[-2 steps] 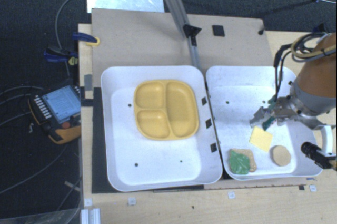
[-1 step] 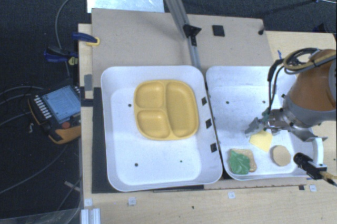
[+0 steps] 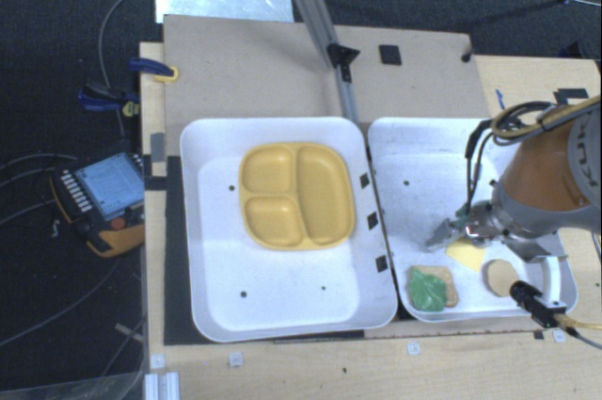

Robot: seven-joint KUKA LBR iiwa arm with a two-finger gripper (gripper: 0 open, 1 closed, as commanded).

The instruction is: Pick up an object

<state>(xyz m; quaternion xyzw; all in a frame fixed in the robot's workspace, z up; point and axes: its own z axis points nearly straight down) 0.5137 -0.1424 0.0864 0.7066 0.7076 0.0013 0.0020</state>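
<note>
My gripper (image 3: 458, 233) hangs low over the right bin (image 3: 414, 153), near its front half. Right under it lies a pale yellow piece (image 3: 466, 254); whether the gripper touches it I cannot tell. A tan round piece (image 3: 499, 276) lies just to the right of that. A green piece on a tan cracker (image 3: 431, 288) rests at the bin's front edge. The orange band and grey wrist (image 3: 546, 186) cover the bin's right side.
The left bin (image 3: 216, 295) holds a yellow divided plate (image 3: 296, 196) in its back half. A grey pole (image 3: 315, 3) slants across the back of the bench. A handheld device (image 3: 103, 200) and cables lie on the floor at left.
</note>
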